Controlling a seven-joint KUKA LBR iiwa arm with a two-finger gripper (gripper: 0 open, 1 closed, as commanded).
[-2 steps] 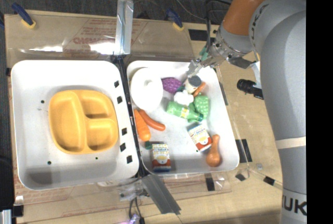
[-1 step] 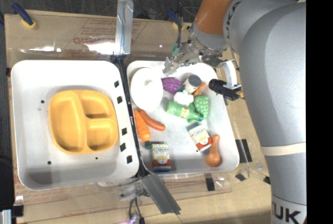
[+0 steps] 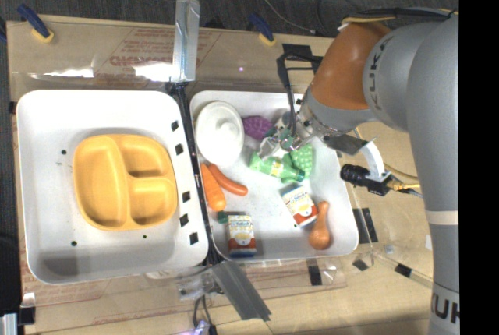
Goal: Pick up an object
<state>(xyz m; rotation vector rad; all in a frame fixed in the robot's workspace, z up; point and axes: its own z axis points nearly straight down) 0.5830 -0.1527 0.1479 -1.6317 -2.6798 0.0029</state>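
My gripper reaches down into the right bin, its metal fingers just above a green toy item near the bin's middle. A purple grape bunch lies just left of the fingers. A white bowl sits at the bin's upper left. An orange carrot and an orange-red sausage lie at the left side. A small carton and an orange pear-shaped piece rest at the lower right, and a small can stands at the front edge. The wrist hides part of the green item.
The left bin holds a yellow divided plate. A metal divider stands between the bins at the back. The grey arm with its orange band covers the right bin's upper right corner. Cables run over the bench's right side.
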